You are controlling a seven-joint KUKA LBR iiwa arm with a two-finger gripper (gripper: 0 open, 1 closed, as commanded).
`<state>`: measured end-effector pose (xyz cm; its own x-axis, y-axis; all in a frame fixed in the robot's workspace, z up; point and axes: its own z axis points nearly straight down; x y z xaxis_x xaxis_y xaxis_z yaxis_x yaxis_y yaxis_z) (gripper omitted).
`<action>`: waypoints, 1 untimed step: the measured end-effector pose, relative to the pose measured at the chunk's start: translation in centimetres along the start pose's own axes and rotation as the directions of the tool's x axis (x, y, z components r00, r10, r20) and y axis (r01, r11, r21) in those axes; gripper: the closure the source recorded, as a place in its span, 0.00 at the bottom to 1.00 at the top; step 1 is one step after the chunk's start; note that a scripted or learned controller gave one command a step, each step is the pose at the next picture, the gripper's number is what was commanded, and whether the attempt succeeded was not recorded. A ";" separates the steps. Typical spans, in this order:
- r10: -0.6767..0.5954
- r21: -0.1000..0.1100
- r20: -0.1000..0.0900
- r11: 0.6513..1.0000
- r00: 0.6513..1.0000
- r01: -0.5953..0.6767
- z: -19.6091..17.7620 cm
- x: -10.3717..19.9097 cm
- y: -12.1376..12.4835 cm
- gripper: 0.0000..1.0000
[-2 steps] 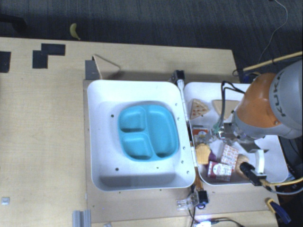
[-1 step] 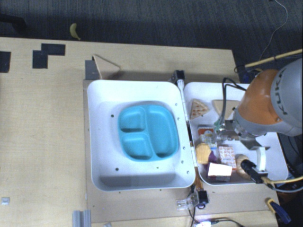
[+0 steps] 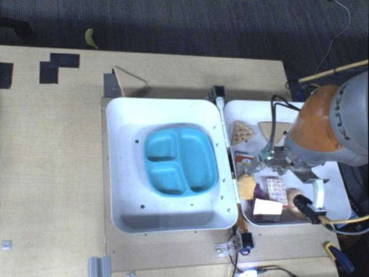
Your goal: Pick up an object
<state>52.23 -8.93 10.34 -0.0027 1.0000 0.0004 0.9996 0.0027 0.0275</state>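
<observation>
Overhead slanted view of a tan surface (image 3: 52, 172) carrying two shallow white bins side by side. The left bin (image 3: 124, 154) holds a blue divided tray (image 3: 180, 160) with three compartments, lying flat near the bin's middle. The right bin (image 3: 343, 195) holds a loose cluster of small objects: a pizza-slice toy (image 3: 242, 133) toward the far left corner, a yellow piece (image 3: 247, 186) against the left wall, a small patterned box (image 3: 275, 189) just beside it, a white-and-dark-red block (image 3: 267, 208) at the near wall, and a brown rounded item (image 3: 293, 199) partly covered by a black-and-white part of the arm's end.

The grey arm (image 3: 351, 120), with its orange band (image 3: 316, 120), reaches in from the right and sits over the right bin. The gripper (image 3: 260, 161) is low among the objects, between the pizza-slice toy and the patterned box — its metal parts blend with the clutter, so whether it is wide, narrow or holding anything cannot be told.

Outside the bins: black tape shapes (image 3: 57, 67) on the far left of the surface, a yellow object (image 3: 90, 37) on the dark floor (image 3: 190, 16) beyond, and a black clamp (image 3: 217, 91) at the far end of the divide between the bins.
</observation>
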 end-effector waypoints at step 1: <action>-0.002 -0.003 -0.003 1.000 1.000 0.002 -1.1 0.2 0.2 1.00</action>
<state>52.40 -8.76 11.45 -0.0044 1.0000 0.0034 0.9995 0.0043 0.0305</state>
